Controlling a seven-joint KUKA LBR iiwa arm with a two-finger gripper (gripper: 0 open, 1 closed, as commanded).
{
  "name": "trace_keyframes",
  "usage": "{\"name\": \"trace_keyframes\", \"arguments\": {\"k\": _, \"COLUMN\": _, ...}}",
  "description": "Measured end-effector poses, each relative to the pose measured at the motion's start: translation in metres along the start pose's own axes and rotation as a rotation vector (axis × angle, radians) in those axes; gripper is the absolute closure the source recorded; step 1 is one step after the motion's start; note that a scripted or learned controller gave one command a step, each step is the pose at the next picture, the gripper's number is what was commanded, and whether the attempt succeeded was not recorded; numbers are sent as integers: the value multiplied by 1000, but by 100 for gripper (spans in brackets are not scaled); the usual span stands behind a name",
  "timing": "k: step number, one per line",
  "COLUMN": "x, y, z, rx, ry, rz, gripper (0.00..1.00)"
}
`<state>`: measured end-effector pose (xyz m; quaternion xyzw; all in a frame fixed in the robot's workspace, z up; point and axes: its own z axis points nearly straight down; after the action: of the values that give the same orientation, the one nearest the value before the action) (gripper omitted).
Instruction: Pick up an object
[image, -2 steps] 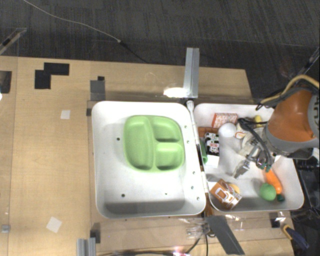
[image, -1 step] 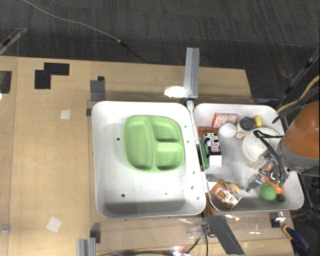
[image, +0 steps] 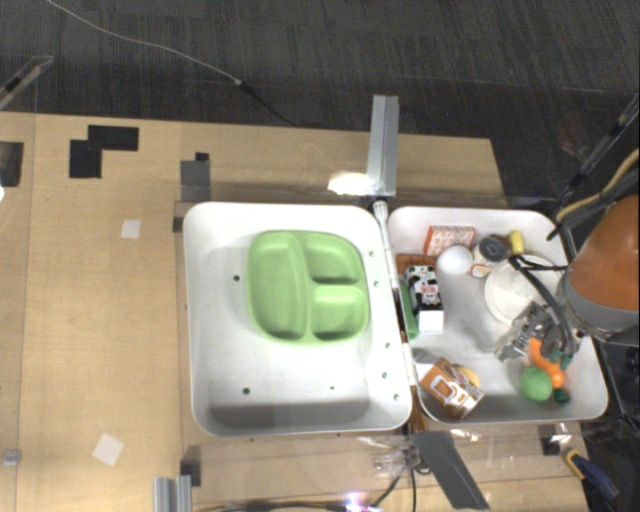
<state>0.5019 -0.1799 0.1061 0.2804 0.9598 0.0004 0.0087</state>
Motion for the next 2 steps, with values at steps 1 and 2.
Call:
{"name": "trace_keyframes", "arguments": {"k": 1, "x": -51, "y": 16, "z": -110, "rx": 0, "ry": 1, "rz": -65, "gripper": 100}}
{"name": "trace_keyframes", "arguments": {"k": 2, "x": -111, "y": 41, "z": -92, "rx": 3, "ry": 8, "rz": 73, "gripper": 100}}
